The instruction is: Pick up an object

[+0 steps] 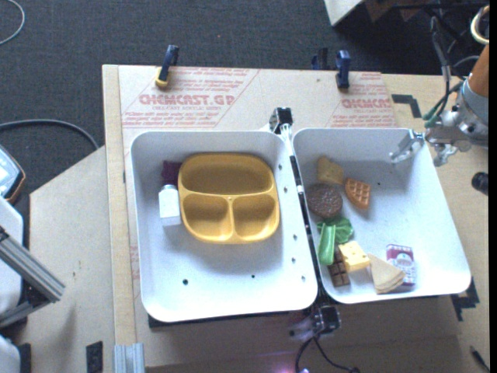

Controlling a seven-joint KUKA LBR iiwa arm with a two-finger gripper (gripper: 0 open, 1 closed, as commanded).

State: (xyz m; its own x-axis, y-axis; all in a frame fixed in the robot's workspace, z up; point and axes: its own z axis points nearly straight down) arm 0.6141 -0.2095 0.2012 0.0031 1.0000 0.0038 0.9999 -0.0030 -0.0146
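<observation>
The arm (474, 99) is reaching in over the far right corner of the right bin (435, 208), and its tool (423, 148) is hanging just above that bin's far wall. Two silvery prongs are showing there, one near the wall's top and one just outside the rim, with a gap between them and nothing in it, so the tool is looking released and is carrying nothing.

Taking the yellow tray (229, 196) as the landmark: it is lying in the middle of the left bin (202, 286), three compartments facing up. Touching the tray's left edge, a small white bottle (169, 204) is sitting, and just behind that bottle a dark maroon thing (171, 169) is peeking out against the tray's far-left corner.

Everything else is lying to the right of the tray, across the divide between the bins. Nearest the tray, a brown round patty (324, 200) is resting, with a tan piece (330, 169) just behind it and a waffle (357, 193) just to its right. Nearer the front, a green pepper (330, 238) is lying beside the divide, touching a chocolate piece (337, 272) and a yellow cheese block (355, 256). Further right of the tray, a pale wedge (384, 275) is leaning against a small pink carton (402, 263) near the front wall.

The bins are sitting on a table (194, 99) with red print, two clamps (166, 66) gripping its far edge.
</observation>
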